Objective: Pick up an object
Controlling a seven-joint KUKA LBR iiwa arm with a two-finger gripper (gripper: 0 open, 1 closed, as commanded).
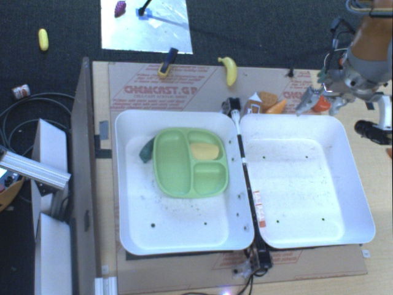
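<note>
Both white bins sit low in frame, nearest the cam; left bin [132, 226] is the landmark. Green tray [189, 163] lies in its upper half w/ a yellow block [204, 150] in the tray's upper-right compartment, and a dark green item [147, 150] is tucked touching the tray's left edge. Right bin [353, 220] sits just right of the left bin, bare apart from specks.

Gripper [312, 101] hangs well to the upper right of the left bin, past the right bin's far rim, close to some orange pieces [275, 105] on the cardboard. Can't tell its state at this res.

Key relation: the pickable stuff lies down-left of the gripper, across the whole right bin. Yellow block's long axis runs roughly left-right, so a front-back pinch looks best, imo. Only one arm, so reach is long.
</note>
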